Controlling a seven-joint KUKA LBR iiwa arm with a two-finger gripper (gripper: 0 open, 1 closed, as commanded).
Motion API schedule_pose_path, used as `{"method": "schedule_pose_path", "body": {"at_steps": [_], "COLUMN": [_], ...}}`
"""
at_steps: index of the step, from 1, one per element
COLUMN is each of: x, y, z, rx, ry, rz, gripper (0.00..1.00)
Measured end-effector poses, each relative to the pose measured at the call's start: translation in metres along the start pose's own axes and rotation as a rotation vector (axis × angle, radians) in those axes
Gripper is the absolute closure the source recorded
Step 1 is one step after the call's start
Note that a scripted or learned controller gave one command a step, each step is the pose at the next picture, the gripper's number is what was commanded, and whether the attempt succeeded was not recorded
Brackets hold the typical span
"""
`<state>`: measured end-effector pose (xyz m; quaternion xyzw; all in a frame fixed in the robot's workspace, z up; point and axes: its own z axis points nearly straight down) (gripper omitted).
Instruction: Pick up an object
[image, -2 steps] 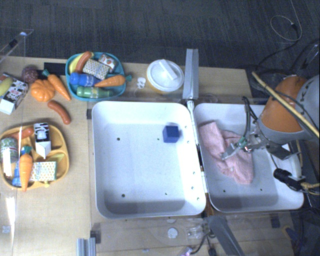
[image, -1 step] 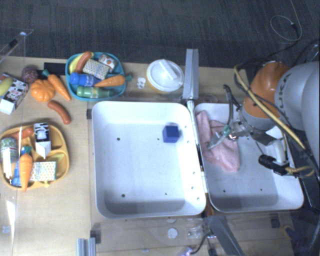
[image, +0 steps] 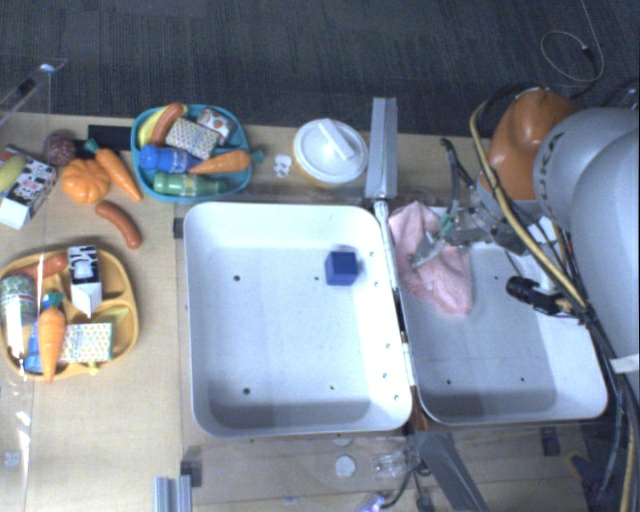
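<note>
Pink cloth (image: 440, 265) at gripper (image: 447, 237)

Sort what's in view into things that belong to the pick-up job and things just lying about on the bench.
Job:
- pincer, over the pink cloth
- pink cloth in the right bin
- blue cube in the left bin

Lying about:
- blue bowl of toy food
- yellow plate of toy food
- white lid
- toy pumpkin
- toy sausage
</note>
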<state>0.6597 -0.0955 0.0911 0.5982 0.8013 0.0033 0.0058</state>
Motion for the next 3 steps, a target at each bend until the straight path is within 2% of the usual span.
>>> {"method": "schedule_pose_path", "body": {"at_steps": [1, 2, 3], "x": [0.0, 0.033, 0.037], "y": [0.003, 0.022, -0.022], "z": [-0.013, -0.095, -0.094], "rx": [-0.006, 0.006, 0.01], "ry": [-0.003, 0.005, 0.006], "rz": [-0.006, -0.362, -0.194], "gripper": [1.0, 1.0, 1.0]}}
